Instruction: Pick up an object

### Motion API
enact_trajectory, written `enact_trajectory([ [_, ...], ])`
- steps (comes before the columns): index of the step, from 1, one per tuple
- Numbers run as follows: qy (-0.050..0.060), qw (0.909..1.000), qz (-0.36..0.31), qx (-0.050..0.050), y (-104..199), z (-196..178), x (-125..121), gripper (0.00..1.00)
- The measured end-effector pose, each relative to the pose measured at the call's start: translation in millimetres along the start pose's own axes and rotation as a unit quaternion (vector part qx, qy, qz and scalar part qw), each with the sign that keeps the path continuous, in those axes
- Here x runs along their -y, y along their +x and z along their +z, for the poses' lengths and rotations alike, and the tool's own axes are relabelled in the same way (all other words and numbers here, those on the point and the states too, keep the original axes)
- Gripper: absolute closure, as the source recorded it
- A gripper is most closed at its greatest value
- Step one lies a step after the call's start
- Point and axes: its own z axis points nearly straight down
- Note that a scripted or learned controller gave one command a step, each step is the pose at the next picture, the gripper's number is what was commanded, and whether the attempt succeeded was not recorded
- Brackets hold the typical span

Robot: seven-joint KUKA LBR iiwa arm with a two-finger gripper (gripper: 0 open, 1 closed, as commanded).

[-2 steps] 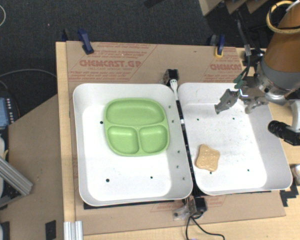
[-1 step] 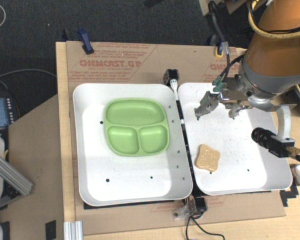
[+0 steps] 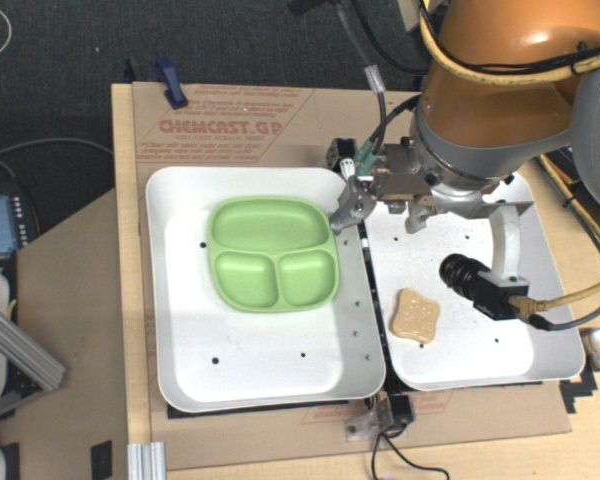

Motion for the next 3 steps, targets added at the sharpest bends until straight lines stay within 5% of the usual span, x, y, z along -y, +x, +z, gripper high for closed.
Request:
enact_trajectory([
  [1, 0.001, 1.0, 0.005, 0.002, -6, -8, -1, 1.0],
  [2, 0.002, 1.0, 0.002, 0.001, 64, -14, 14, 1.0],
  [3, 0.002, 1.0, 0.009, 0.002, 8, -21, 13, 1.0],
])
